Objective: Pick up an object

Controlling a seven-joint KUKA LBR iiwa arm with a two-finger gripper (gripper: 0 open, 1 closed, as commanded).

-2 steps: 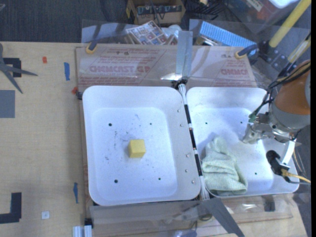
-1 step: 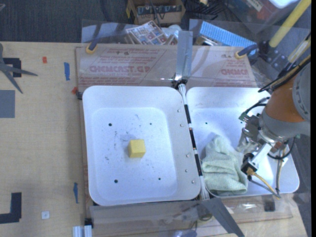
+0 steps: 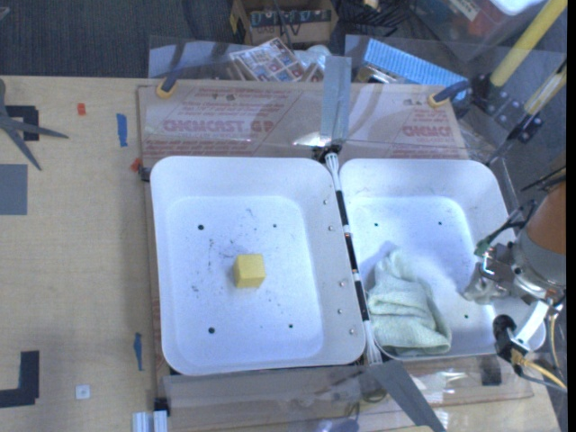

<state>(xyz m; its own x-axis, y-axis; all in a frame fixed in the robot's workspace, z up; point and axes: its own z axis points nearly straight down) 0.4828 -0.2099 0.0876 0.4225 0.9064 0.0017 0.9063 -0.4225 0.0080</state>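
Observation:
A small yellow cube (image 3: 249,270) rests near the middle of the left bin (image 3: 180,196). A crumpled pale cloth (image 3: 407,301) lies in the front left part of the right bin (image 3: 423,183), against the divider between the bins. My gripper (image 3: 484,275) hangs low over the right bin's right side, a short way to the right of the cloth and apart from it. Nothing shows in its grasp. The arm's orange band (image 3: 551,223) sits just above it at the view's right edge.
Clear plastic panels (image 3: 270,120) stand behind both bins. A grey metal strip (image 3: 337,97) rises at the back between them. Cables (image 3: 526,331) hang beside the gripper at the right bin's front right corner. Wooden bench (image 3: 63,268) stretches to the left.

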